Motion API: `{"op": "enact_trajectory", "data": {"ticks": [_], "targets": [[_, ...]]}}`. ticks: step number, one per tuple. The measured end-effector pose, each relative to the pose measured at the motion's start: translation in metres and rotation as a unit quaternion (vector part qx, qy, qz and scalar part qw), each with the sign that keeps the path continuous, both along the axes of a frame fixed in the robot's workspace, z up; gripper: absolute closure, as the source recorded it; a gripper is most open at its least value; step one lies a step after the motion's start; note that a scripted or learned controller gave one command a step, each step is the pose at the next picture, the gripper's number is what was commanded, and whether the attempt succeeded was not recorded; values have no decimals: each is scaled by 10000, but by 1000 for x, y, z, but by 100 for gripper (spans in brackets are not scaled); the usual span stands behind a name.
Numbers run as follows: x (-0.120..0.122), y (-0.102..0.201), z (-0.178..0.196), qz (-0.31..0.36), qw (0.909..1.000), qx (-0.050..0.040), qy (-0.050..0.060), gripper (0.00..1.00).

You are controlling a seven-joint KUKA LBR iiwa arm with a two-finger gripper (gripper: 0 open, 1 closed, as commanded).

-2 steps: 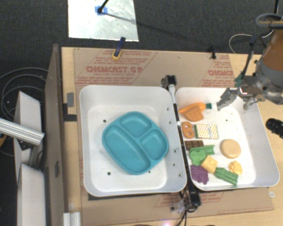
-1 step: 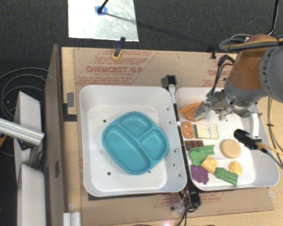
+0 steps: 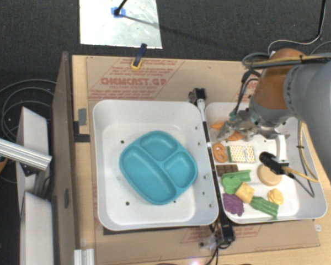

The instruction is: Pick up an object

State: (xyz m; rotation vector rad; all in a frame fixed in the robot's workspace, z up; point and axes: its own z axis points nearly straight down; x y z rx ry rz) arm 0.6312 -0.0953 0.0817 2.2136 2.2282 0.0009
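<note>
My gripper (image 3: 235, 127) is down in the back left part of the right bin (image 3: 314, 203), under the orange-banded wrist. It hangs over a small orange piece (image 3: 217, 126) and the arm hides the contact. Several toy foods lie in front of it: an orange-brown ring (image 3: 219, 152), a checkered cracker (image 3: 241, 153), a brown bar (image 3: 227, 169), a green piece (image 3: 236, 180), a yellow cube (image 3: 244, 192), purple grapes (image 3: 233, 203), a second green piece (image 3: 263, 206), a tan disc (image 3: 269, 175) and a yellow lump (image 3: 275, 195).
The left bin (image 3: 107, 126) holds a teal divided plate (image 3: 157, 166). A black divider rail (image 3: 208, 148) runs between the bins. A black part with a yellow cable (image 3: 298, 175) crosses the right bin. Cardboard lies behind the bins.
</note>
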Motion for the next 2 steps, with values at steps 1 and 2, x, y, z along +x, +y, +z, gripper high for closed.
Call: {"op": "enact_trajectory", "data": {"ticks": [1,2], "targets": [[22,10,3,-7,10000,3,17,0],[21,8,13,-14,10000,-12,18,100]]}}
